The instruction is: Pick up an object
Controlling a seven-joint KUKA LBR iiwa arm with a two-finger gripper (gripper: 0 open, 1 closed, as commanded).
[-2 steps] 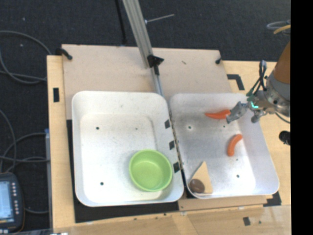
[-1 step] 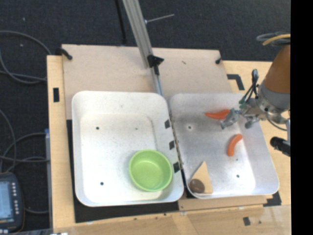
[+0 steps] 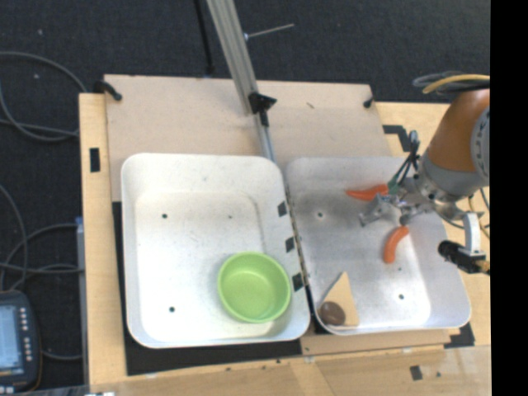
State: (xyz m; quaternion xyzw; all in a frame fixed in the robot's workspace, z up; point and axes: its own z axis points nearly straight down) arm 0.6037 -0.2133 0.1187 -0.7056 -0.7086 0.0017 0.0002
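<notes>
My gripper (image 3: 386, 208) hangs low over the upper middle of the right bin (image 3: 429, 304), under the orange-banded wrist (image 3: 455, 139). Two small orange carrot-like pieces lie close to it. One orange piece (image 3: 366, 193) lies just up and left of the gripper, touching or nearly touching it. The other orange piece (image 3: 395, 244) lies just below it, apart from it. Near the bin's front left corner lie a tan wedge (image 3: 343, 294) and a brown round lump (image 3: 332, 312) at the wedge's foot. I see nothing held.
The left bin (image 3: 165, 188) holds a green bowl (image 3: 254, 286) at its front right. A slanted aluminium post (image 3: 235, 48) rises behind the bins' shared edge. Black clips (image 3: 290, 242) sit on the rim between the bins.
</notes>
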